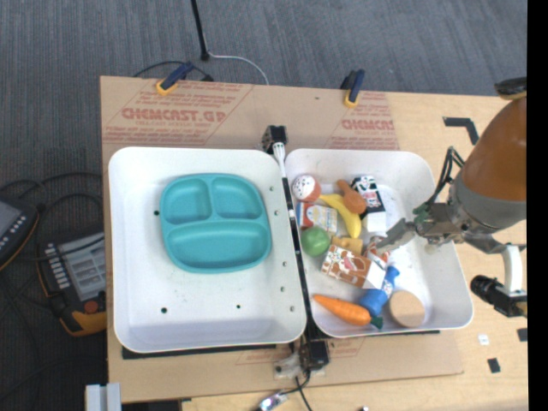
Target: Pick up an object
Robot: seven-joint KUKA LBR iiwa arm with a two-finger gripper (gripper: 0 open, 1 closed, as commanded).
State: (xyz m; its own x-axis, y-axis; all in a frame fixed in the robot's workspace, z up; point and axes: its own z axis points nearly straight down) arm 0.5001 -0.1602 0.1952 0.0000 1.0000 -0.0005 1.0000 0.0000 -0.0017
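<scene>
Even, bright overhead light, no hard shadows. Mild glare on the two glossy shallow white plastic bins (128, 255), strongest along their rims. Soft focus overall; small toys right of the turquoise divided plastic tray (216, 222) blur together. Grey carpet beyond looks darker, grainy.

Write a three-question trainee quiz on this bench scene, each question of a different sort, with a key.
1. True or false: the teal divided plate lies in the left bin.
2. Multiple choice: which item lies nearest the front wall of the right bin? A) the banana B) the carrot C) the green ball
3. Fill in: the arm's end effector hangs over the ____ bin.

Key: 1 true. 2 B. 3 right.
</scene>
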